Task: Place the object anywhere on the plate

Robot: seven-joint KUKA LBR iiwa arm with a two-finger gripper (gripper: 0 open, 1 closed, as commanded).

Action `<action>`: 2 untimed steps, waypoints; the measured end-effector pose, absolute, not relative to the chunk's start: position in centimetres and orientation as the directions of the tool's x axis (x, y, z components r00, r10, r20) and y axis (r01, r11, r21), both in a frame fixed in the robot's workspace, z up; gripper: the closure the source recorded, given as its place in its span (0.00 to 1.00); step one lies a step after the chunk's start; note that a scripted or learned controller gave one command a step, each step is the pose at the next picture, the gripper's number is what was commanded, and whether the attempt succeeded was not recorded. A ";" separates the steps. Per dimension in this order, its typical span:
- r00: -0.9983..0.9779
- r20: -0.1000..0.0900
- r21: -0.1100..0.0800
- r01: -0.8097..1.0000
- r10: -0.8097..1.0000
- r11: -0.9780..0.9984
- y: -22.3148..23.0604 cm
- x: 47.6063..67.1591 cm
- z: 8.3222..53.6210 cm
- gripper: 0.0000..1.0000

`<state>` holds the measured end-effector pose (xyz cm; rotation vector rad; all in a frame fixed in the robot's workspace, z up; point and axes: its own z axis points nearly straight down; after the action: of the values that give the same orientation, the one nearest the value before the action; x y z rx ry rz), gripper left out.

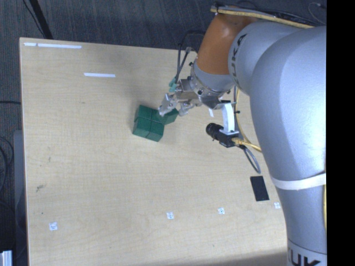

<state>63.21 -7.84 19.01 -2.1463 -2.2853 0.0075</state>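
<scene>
Camera view: my arm (277, 93) reaches in from the right, pincer (169, 108) down at the green block (150, 123).

My wrist with its orange band (217, 44) leans toward the bench's (100, 176) middle, and my fingertips touch the block's upper right corner. Whether my fingers are apart or together I cannot tell; they are small and blurred against the green. The block lies flat above the bench's centre. A black tag (259, 188) lies near the right edge, beside my grey body.
</scene>
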 end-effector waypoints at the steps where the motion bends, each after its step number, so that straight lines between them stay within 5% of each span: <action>1: -0.289 0.001 -0.002 0.957 0.957 0.289 -17.0 65.6 13.6 1.00; 2: -0.331 0.001 -0.001 0.944 0.944 0.331 -17.2 65.7 19.0 1.00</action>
<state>65.71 -17.22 18.95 -1.8167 -2.5613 0.0012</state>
